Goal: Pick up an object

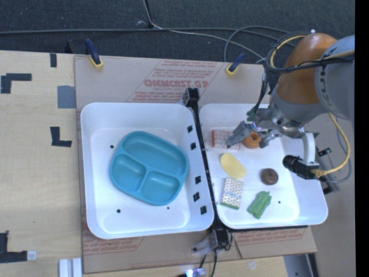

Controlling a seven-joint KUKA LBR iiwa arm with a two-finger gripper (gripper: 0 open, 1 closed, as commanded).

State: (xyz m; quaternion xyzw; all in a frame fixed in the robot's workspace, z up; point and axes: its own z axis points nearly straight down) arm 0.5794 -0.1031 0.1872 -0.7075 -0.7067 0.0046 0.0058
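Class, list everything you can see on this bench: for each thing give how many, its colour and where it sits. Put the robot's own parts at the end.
Bins: 2, white, side by side on the bench.
Divided plate: 1, blue, middle of the left bin.
Orange object: 1, orange, top of the right bin, at the claw's tip.
Yellow object: 1, pale yellow, centre-left of the right bin.
Brown round object: 1, brown, right side of the right bin.
Patterned packet: 1, white with coloured print, lower left of the right bin.
Green object: 1, green, bottom of the right bin.
Clamps: 2, blue and yellow, on the board's far edge.
Arm: 1, grey with orange band, reaching from the right.
Claw: 1, dark, over the right bin's top.
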